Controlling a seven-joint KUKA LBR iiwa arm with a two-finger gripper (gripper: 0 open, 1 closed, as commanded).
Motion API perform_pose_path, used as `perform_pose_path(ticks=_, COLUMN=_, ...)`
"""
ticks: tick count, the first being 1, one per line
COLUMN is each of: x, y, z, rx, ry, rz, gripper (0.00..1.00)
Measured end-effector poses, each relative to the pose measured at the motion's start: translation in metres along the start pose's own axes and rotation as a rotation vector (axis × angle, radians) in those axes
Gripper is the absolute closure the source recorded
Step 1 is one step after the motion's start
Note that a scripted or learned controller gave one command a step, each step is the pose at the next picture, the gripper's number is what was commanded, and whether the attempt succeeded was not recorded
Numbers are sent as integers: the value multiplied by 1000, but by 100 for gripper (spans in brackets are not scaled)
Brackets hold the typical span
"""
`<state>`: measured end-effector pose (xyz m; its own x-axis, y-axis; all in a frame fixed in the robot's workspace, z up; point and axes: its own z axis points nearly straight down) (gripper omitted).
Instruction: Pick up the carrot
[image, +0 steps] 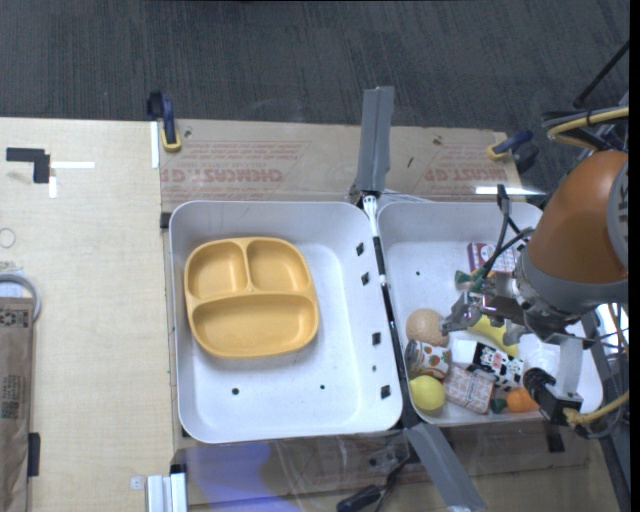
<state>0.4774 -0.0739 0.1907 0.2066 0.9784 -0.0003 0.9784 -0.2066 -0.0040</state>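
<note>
The carrot (520, 401) shows as a small orange piece at the front right of the right bin (440, 238), partly covered by the arm's cabling. My gripper (476, 303) hangs over the middle of that bin, above a yellow banana-like toy (487, 329). It sits up and to the left of the carrot, apart from it. The grey arm with its orange band (590, 215) hides the bin's right side.
Crowded round the carrot are a cow-patterned item (497, 362), a pink box (469, 388), a lemon (427, 393), a small can (428, 356), a tan ball (424, 325) and a carton (490, 256). The left bin (300, 400) holds a yellow divided plate (251, 297).
</note>
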Motion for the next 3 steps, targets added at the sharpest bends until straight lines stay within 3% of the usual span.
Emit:
perform_pose_path(ticks=1, x=-49, y=10, z=28, rx=1, ry=0, rz=152, gripper=0)
perform_pose_path(ticks=2, x=-61, y=71, z=51, rx=-1, ry=-1, rz=58, gripper=0)
perform_pose_path(ticks=3, x=-47, y=114, z=85, rx=-2, ry=-2, rz=-74, gripper=0)
